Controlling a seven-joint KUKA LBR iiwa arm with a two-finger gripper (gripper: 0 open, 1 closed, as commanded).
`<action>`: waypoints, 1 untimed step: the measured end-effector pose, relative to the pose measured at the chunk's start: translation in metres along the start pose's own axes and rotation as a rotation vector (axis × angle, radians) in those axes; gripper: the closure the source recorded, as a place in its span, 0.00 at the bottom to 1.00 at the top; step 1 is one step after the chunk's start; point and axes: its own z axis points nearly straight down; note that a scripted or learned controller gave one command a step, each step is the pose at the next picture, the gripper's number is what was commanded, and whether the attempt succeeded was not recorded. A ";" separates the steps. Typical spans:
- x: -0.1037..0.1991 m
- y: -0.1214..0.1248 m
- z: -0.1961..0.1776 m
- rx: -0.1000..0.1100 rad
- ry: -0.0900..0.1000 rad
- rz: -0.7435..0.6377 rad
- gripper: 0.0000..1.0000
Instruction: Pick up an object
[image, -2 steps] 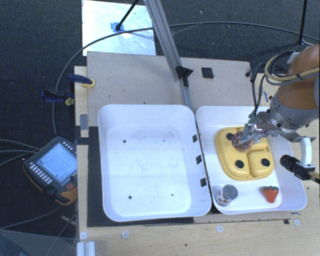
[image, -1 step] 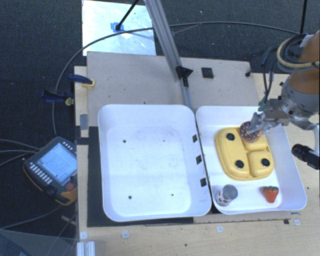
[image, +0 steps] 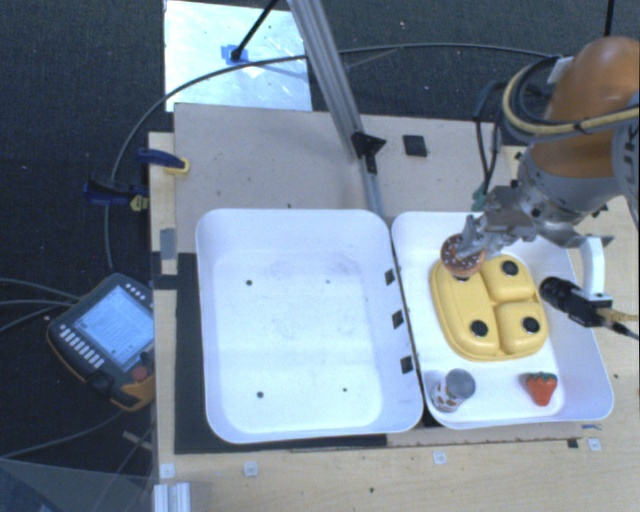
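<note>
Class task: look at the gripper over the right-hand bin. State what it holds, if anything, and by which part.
It cannot be told. The gripper sits right over a small round brown-and-pink object at the yellow tray's upper left corner, but no grasp is visible.

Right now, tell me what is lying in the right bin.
The right bin holds a yellow sectioned tray, a strawberry-like toy and a small metal-topped cup. The gripper hovers at the tray's upper corner over a brownish round object, partly covered.

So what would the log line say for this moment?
arm: over right bin | hand: above brown donut on yellow tray | grasp: unclear
</note>
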 end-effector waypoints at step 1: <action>0.051 0.017 0.003 0.000 0.000 0.000 1.00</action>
